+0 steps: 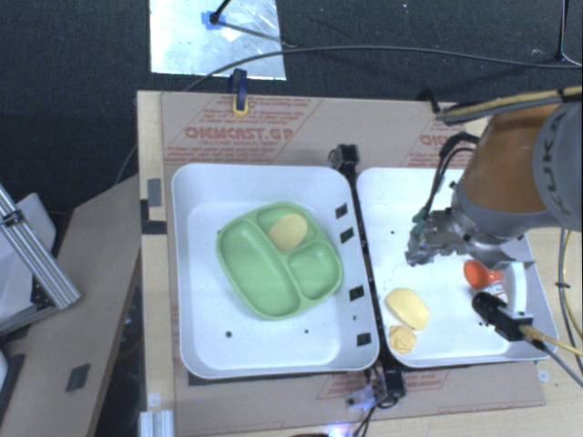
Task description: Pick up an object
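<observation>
While the brown sheet (383, 126) under everything is the biggest item, its red print is the only legible text: "CHEMCAST GP" at the upper left. It repeats at a slant on the right, partly covered.

Grey arm (519, 167) with the orange band comes in from the right and overhangs the right bin's far right side.

Left bin (196, 271): green divided plate (264, 280) sits mid-bin, tilted. A pale yellow piece (289, 231) lies in its upper compartment. Bare floor all round the plate, widest along the front.

Right bin (392, 198): gripper (421, 247) sits over the middle. Can't tell whether it's spread or closed, and nothing is seen held in it.

Pick candidates in the right bin:
- Yellow lump (407, 308): in front of the gripper and apart from it, near the wall shared with the left bin.
- Orange piece (479, 273): just right of the gripper, partly hidden under the wrist.
- Small tan piece (402, 338): in the front left corner, just beside the lump and close to the front wall.

Back left of the right bin is open floor.

Black clips (347, 237) line the shared wall. A blue clamp (239, 87) holds the sheet's far edge.
</observation>
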`<action>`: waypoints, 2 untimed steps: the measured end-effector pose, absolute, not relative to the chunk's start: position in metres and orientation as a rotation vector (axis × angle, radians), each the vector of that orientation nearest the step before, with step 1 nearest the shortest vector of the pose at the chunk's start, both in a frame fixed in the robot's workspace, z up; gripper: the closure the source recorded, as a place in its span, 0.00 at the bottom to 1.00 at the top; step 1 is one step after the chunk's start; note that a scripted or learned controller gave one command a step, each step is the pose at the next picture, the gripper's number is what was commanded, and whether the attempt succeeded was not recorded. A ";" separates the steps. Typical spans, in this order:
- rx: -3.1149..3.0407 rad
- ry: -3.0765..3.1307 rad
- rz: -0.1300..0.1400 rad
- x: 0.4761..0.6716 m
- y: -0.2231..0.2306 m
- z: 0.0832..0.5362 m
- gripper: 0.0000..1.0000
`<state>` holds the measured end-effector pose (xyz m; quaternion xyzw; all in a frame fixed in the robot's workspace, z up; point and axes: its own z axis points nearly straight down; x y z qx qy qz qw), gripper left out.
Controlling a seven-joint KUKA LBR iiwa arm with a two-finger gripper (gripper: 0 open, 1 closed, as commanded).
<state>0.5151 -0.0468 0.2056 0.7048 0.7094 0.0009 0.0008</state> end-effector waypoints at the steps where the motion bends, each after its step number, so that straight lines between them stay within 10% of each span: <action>1: 2.215 2.226 0.003 0.509 0.003 0.220 1.00; 2: 2.215 2.227 0.003 0.504 0.061 0.228 1.00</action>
